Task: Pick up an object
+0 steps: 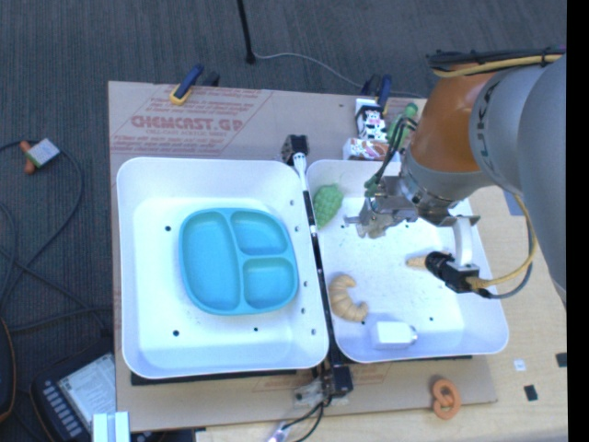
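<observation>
At the near edge of the bench, at 6 o'clock of the right bin [488, 339], we see a small orange pretzel-shaped piece [445, 398] lying on the cardboard, outside the bin. Inside the right bin, nearest to us, a white block [394, 333] lies at 6 o'clock, just beside a tan croissant-shaped toy [347, 297] at about 7 o'clock. A small tan cone-like piece [419, 262] lies near the centre, at 3 o'clock of the croissant-shaped toy. A green leafy toy [327, 202] rests at 10 o'clock, against the bin's left wall.

The gripper [373, 225] hangs over the far half of the right bin, at 3 o'clock of the green leafy toy and apart from it. We cannot tell how its fingers stand, and we see nothing between them.

The left bin [138, 274] bears a blue divided plate [241, 259] at its centre. Beyond the bins, a blue clamp [187, 83] sits at 12 o'clock on the cardboard.
</observation>
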Available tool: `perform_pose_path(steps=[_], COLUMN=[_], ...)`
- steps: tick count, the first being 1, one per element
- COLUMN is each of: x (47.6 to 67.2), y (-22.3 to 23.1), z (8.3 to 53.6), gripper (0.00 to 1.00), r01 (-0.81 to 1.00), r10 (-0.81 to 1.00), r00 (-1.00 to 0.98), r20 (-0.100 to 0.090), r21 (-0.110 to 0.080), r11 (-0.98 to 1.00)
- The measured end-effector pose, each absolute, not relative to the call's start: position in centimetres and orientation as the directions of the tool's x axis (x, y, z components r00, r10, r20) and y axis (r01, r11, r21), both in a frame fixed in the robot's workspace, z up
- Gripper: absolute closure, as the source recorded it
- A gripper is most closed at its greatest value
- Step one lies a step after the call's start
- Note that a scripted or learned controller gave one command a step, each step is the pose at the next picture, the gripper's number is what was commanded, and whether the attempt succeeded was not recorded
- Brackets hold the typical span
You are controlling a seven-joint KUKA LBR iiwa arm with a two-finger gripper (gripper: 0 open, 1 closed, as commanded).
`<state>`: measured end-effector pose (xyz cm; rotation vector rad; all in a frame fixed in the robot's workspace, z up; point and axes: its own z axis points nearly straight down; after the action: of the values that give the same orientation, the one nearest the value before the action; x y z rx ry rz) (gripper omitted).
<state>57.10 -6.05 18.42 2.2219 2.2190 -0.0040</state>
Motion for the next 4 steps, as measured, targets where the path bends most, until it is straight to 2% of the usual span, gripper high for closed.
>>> perform_pose_path(steps=[1, 2, 3, 4], x=[48.8, 53.7, 58.8, 51.3], y=[-4.5, -2.7, 1.8, 2.5], z=[21.6, 18.4, 18.4, 18.4], gripper=[1.00, 1.00, 1.00, 1.00], r01=[1.000, 1.000, 1.000, 1.000], r10=[1.000, 1.000, 1.000, 1.000], r00=[0.001, -0.001, -0.002, 0.000], r20=[-0.001, -0.001, 0.000, 0.000], r21=[-0.001, -0.002, -0.001, -0.003], r11=[-0.001, 0.001, 0.002, 0.000])
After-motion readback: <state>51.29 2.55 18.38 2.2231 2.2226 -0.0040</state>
